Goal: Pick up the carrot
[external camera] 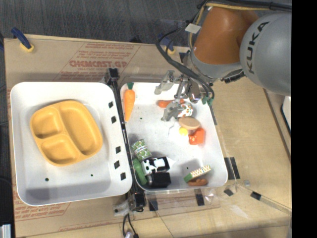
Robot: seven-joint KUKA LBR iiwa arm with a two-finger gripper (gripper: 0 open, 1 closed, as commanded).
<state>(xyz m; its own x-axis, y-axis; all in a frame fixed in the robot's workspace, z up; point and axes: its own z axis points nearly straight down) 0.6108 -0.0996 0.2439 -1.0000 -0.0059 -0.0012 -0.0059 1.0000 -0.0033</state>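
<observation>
The carrot (129, 101), orange with a green top, lies along the left wall of the right bin (148, 128), near its far corner. My gripper (167, 100) hangs over the far middle of that bin, to the right of the carrot and apart from it. Its two metal fingers (162, 87) are spread, so it is open. A small orange-red piece (164, 103) shows in the gap between them; whether the fingers touch it I cannot tell.
The right bin also holds a white-and-red item (186, 110), a tan round piece (189, 123), a red block (197, 137), a green can (140, 148), a black-and-white toy (156, 165) and a sandwich-like toy (198, 174). A yellow divided plate (66, 132) sits in the left bin (29, 192).
</observation>
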